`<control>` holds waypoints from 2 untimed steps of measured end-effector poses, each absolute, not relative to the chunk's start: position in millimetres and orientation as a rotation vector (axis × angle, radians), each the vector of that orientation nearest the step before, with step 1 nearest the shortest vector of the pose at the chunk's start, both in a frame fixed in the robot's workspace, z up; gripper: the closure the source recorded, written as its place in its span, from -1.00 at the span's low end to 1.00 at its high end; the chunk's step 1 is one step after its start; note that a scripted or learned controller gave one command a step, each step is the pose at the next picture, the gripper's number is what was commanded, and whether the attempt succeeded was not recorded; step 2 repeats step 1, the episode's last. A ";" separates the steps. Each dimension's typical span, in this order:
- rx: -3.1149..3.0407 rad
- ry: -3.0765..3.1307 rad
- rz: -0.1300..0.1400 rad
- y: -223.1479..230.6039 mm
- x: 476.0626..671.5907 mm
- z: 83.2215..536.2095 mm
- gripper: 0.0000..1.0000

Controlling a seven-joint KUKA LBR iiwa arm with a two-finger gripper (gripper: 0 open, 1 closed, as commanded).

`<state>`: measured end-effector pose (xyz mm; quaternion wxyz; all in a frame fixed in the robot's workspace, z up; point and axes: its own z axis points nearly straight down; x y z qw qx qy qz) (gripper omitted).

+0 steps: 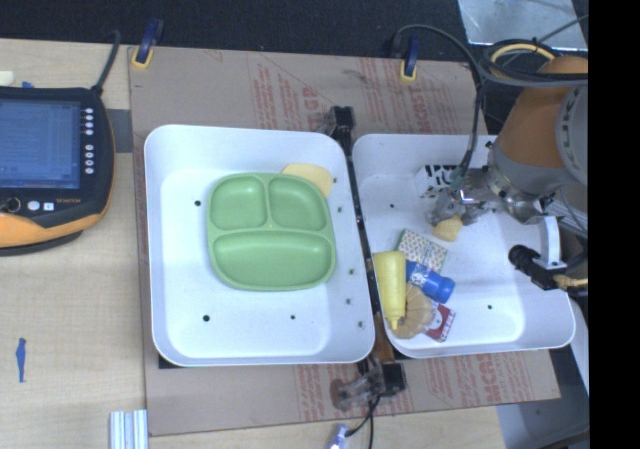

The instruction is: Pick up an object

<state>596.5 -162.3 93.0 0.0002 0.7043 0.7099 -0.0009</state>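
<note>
My gripper [455, 205] is low in the right bin [500, 332], near its middle back. A small pale yellow piece [448, 229] lies just in front of and below it, touching or nearly touching the gripper's tip. Nearer the bin's front left lie a yellow banana-like object [390, 282], a checkered packet [422, 249], a blue object [433, 286] and a red and white packet [438, 323], all bunched together. The grey arm with its orange band [535, 132] reaches in from the right.
The left bin [175, 237] holds a green divided plate [270, 232] with a pale yellow object [310, 177] at its back edge. A tablet-like pendant [45, 162] sits on the bench at the far left. Cables [440, 37] loop behind the right bin.
</note>
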 end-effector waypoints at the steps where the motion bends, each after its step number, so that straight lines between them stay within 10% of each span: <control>1: 2.218 2.228 -0.001 -90.4 601.8 192.6 1.00; 2: 2.218 2.228 -0.001 -90.4 601.8 192.6 1.00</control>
